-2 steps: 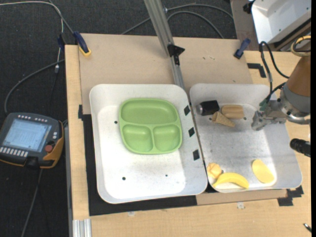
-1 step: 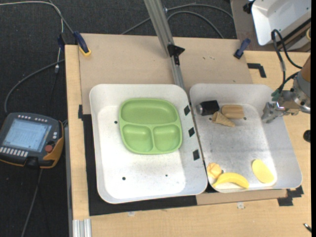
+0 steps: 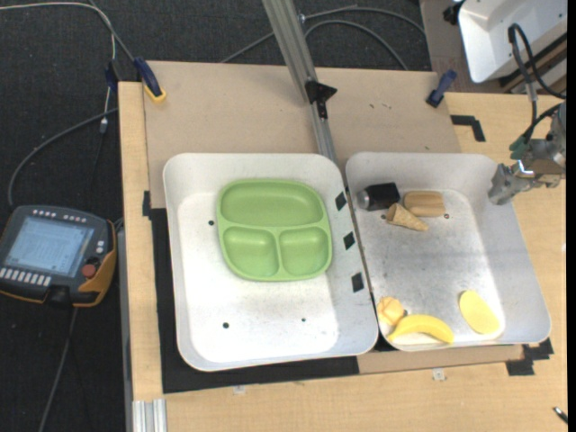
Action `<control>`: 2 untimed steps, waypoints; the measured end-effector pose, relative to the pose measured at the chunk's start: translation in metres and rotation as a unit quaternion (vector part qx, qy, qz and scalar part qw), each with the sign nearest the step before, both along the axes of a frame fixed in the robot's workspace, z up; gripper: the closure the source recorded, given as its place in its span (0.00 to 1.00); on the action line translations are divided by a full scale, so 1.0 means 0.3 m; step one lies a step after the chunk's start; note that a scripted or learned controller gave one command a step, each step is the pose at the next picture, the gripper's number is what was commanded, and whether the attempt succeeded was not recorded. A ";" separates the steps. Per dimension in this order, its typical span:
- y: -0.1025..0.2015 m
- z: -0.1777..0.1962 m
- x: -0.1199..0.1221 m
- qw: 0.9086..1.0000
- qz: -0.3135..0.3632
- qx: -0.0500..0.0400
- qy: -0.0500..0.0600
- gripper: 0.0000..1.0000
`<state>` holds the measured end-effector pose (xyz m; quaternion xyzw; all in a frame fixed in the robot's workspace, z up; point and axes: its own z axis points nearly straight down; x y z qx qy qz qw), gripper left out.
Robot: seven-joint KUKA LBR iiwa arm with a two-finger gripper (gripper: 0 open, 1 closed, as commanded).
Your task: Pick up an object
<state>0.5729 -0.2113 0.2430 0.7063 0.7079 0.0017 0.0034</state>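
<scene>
The right bin holds a black block at its far left, a tan bread-like roll beside it and a small cone-shaped piece just in front. Near the front edge lie a yellow banana, a pale peeled piece and a yellow oval slice. My gripper hangs at the bin's far right rim, well right of the roll, with nothing seen in it.
The left bin carries a green three-compartment plate. A metal post rises behind the bins. Blue clamps hold the board. A teach pendant lies off the bench at left.
</scene>
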 end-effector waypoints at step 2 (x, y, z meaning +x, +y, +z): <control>0.331 -0.022 -0.066 1.000 0.002 0.003 0.005 1.00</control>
